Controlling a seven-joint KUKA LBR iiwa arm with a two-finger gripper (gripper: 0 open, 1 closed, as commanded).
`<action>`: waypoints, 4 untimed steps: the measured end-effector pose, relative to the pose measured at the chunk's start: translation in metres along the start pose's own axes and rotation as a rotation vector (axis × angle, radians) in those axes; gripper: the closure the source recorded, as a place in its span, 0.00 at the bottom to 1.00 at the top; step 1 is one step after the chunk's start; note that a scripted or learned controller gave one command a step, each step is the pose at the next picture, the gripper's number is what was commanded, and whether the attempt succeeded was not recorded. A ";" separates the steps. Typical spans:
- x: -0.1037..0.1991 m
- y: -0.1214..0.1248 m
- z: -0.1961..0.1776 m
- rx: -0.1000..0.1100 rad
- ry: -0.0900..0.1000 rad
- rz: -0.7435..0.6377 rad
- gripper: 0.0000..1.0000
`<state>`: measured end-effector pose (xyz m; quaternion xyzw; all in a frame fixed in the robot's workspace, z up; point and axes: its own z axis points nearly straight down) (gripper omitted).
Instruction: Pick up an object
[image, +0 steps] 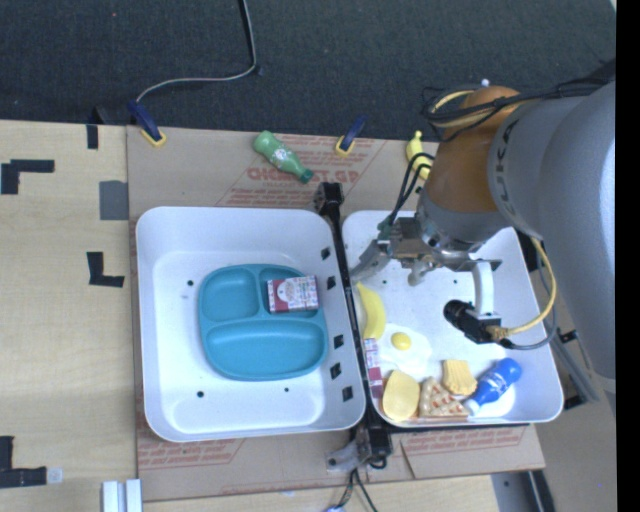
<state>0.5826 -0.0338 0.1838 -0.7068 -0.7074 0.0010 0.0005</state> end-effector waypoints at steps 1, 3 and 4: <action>0.004 0.011 0.000 0.000 0.001 0.000 0.00; -0.002 -0.004 0.000 0.000 0.001 -0.001 0.00; 0.010 -0.010 0.000 0.000 0.001 0.000 0.00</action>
